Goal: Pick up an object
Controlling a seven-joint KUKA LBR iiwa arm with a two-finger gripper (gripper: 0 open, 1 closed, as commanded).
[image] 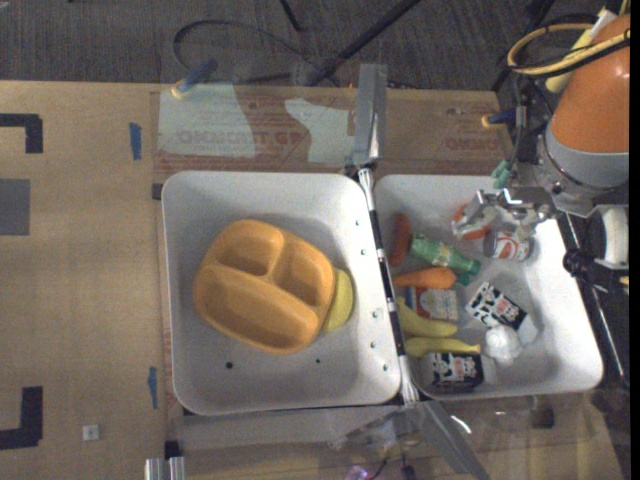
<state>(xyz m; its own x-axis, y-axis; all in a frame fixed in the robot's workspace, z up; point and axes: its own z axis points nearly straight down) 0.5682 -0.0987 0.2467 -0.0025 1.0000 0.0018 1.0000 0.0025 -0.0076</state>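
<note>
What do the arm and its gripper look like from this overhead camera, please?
The arm is bulky and rounded, with a broad orange band above a pale grey wrist section. Yellow and black cables loop beside it. The gripper is a small metallic silver-grey assembly with angular parts and a greenish fitting near its base.

You are looking at a robotics lab: a plywood bench [80,298] marked with black tape corners [22,130] and blue tape strips [135,140]. Beyond the bench, black tripod legs [380,23] and a looped black cable [215,38] lie on grey carpet [120,23].
</note>
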